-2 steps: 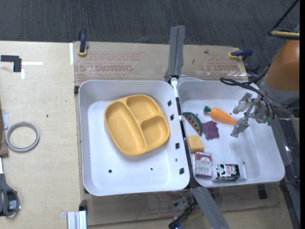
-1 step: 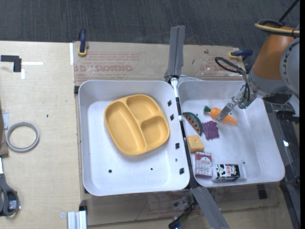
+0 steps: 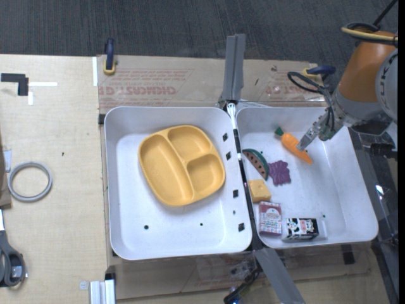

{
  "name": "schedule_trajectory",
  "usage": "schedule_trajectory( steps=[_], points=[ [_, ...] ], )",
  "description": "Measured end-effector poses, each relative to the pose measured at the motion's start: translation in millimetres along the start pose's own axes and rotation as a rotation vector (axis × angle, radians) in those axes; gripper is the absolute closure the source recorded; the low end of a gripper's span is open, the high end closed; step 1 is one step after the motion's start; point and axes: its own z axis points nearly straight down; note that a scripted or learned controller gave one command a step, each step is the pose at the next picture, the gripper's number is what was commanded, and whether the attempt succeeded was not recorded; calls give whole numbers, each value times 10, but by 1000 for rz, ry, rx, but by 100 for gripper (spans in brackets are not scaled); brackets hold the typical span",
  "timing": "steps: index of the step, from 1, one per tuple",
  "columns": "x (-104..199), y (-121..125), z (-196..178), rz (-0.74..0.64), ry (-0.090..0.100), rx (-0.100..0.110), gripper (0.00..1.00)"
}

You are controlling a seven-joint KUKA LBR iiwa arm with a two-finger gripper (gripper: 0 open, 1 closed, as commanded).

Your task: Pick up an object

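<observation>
The right bin [image 3: 354,189] holds several small toys. An orange carrot [image 3: 292,144] with a green top lies near its back. A watermelon slice [image 3: 255,160], purple grapes [image 3: 279,171] and a yellow cheese cube [image 3: 259,189] sit along its left side. A red and white carton [image 3: 270,218] and a black and white milk carton [image 3: 300,228] lie at the front. My gripper [image 3: 308,142] reaches in from the right, its tip right at the carrot's right end and touching or just above it. A yellow divided plate [image 3: 181,164] lies in the left bin [image 3: 126,220].
A grey divider rail [image 3: 235,75] runs between the bins. On the bench to the left lie a grey tape roll [image 3: 28,181] and scissors [image 3: 9,265]. A blue and orange clamp [image 3: 109,56] stands at the back. The arm's orange band [image 3: 367,68] hangs over the right bin's back corner.
</observation>
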Motion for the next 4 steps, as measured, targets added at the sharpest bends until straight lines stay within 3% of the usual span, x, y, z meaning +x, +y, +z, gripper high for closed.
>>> schedule_trajectory(
  steps=[1,2,3,4],
  points=[
    [492,649,-1059,253,9,4,100],
    [494,651,-1057,253,9,4,0],
    [526,342,133,120,10,2,0],
    [527,339,80,120,11,6,100]
  ],
)
